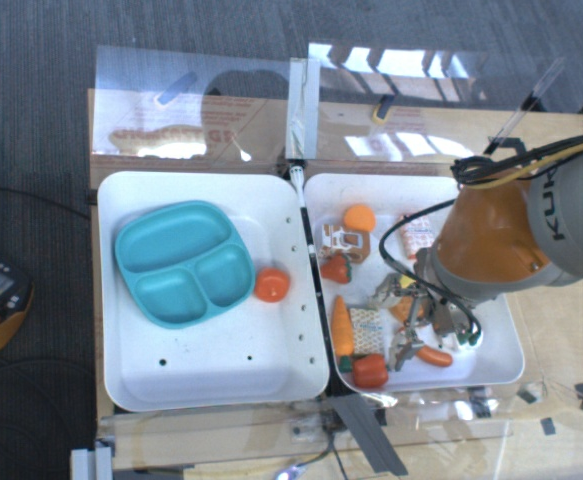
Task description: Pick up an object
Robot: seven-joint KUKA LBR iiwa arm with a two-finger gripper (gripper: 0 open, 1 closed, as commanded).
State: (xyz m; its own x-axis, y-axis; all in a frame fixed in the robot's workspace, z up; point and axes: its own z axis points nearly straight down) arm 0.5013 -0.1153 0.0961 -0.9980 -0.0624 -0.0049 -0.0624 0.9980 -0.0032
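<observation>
My gripper [422, 326] hangs low in the right bin [491, 368], under the orange wrist band [486, 236], among several toy foods. Just beside it lie a small red sausage-like piece [434, 356], a yellow-orange piece [405, 307] and a pale square cracker [366, 323]. Left of those are an orange carrot [341, 326] and a red round piece [369, 370]. Farther back sit an orange ball [358, 218], a brown-and-white packet [343, 240] and a red fruit [335, 267]. The arm hides part of the bin's right side.
The left bin [211, 368] holds a teal divided plate [183, 262] and an orange-red ball [271, 285] by its right wall. A ridge [311, 288] separates the two bins. A white card [421, 236] lies near the arm's cables.
</observation>
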